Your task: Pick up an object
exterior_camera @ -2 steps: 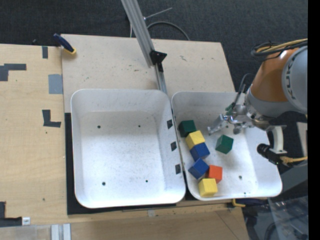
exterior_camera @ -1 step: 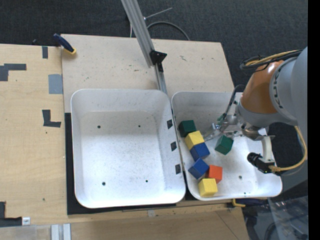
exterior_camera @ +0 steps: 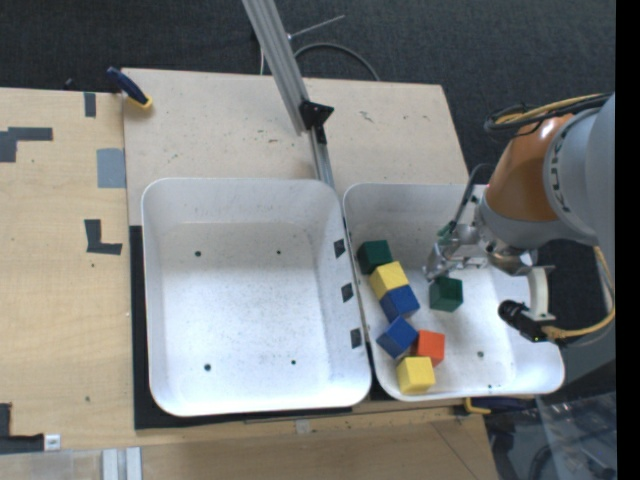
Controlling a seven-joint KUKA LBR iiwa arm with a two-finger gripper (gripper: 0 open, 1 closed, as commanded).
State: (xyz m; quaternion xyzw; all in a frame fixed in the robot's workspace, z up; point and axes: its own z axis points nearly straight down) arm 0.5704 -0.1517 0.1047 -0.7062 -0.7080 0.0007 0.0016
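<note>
In the right bin (exterior_camera: 520, 363) lie several cubes: a dark green one (exterior_camera: 374, 256), a yellow one (exterior_camera: 389, 277), two blue ones (exterior_camera: 400, 301) (exterior_camera: 397, 335), an orange one (exterior_camera: 431, 345) and another yellow one (exterior_camera: 416, 373). A second dark green cube (exterior_camera: 446, 294) sits directly under my gripper (exterior_camera: 446, 276), which points down over the middle of the right bin. The gripper's metal body touches or nearly touches this cube's top. I cannot tell whether the cube rests on the bin floor or hangs from the gripper.
The left bin (exterior_camera: 245, 298) stands beside the right one, sharing a raised rim (exterior_camera: 352, 298). A slanted metal pole (exterior_camera: 285, 58) rises behind the bins. The arm's orange band (exterior_camera: 520, 173) and cables (exterior_camera: 570, 328) hang over the right bin's right side.
</note>
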